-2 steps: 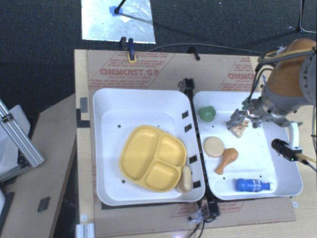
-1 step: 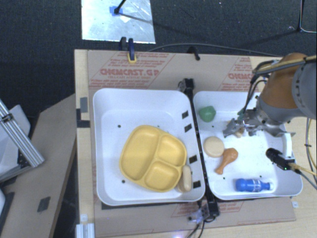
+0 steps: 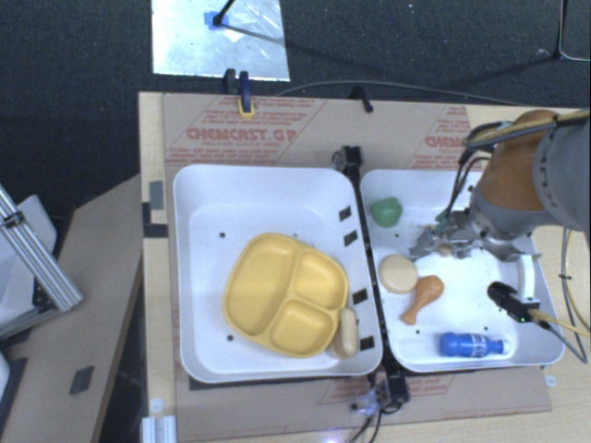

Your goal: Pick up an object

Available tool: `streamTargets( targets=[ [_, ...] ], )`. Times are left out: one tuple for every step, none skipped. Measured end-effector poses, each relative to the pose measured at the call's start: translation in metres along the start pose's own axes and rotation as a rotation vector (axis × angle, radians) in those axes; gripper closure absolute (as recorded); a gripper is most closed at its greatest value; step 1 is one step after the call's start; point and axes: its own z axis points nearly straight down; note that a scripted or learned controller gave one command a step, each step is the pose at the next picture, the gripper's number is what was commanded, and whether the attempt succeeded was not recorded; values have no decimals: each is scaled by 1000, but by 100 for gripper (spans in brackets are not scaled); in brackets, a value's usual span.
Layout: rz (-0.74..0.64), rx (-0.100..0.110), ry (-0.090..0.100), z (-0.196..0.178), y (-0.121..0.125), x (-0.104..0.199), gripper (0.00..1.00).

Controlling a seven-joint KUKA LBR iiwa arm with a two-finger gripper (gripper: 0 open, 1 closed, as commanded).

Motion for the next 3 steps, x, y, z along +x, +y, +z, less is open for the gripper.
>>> streamTargets(
  targets=[
    [-1,-4,-1,-12,1,0,100],
    [-2,-6,-1,-60,-3,6,100],
    [-3,-8,-2,-124,0,4,100]
  ],
)
